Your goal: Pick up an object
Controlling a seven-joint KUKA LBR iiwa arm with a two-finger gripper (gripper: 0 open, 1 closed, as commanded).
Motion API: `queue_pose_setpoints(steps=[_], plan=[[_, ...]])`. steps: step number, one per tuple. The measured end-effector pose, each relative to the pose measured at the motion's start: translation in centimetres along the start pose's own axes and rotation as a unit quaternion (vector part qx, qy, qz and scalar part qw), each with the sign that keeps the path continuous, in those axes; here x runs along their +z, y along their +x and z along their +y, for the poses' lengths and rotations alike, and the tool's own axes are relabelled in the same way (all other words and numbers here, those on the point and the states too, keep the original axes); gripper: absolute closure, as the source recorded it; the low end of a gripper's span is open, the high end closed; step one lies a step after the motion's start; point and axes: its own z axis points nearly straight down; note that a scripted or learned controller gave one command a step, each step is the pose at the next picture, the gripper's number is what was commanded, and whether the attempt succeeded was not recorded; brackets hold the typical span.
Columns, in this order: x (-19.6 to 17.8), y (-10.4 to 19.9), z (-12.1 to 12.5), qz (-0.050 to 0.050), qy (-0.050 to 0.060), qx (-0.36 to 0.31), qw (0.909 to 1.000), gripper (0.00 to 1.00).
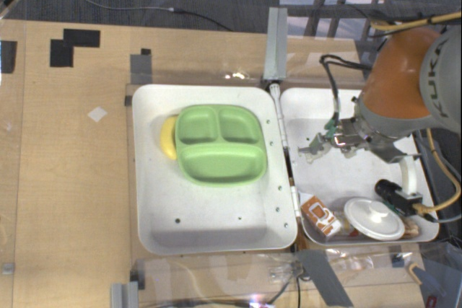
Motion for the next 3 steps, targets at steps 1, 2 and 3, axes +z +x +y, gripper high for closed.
queue_pose_setpoints(steps=[1, 2, 3], plan=[[0.0, 0.0, 0.0, 0.0, 0.0, 0.0, 1.0, 0.0], [0.0, 0.0, 0.0, 0.0, 0.0, 0.0, 1.0, 0.0], [0.0, 0.0, 0.0, 0.0, 0.0, 0.0, 1.0, 0.0]])
